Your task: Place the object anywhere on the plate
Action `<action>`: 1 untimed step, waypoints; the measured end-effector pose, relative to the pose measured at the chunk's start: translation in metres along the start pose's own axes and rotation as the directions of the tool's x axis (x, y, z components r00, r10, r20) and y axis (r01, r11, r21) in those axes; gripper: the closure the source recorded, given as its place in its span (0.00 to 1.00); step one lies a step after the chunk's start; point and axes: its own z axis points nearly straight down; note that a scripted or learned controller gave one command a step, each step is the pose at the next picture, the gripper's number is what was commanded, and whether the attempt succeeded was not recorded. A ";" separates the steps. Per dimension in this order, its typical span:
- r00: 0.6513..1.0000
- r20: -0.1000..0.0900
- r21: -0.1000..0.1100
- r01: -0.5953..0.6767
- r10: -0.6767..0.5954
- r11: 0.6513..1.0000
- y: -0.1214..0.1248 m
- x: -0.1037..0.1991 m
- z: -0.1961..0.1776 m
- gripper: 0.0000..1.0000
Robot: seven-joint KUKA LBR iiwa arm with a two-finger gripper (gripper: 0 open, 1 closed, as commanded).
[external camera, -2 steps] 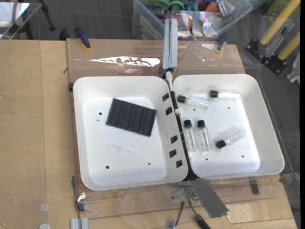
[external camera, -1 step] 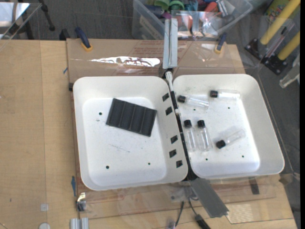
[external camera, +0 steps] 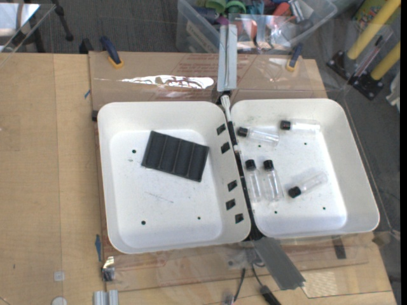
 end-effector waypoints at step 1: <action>1.000 0.000 0.000 0.000 0.000 1.000 0.000 0.000 0.000 0.00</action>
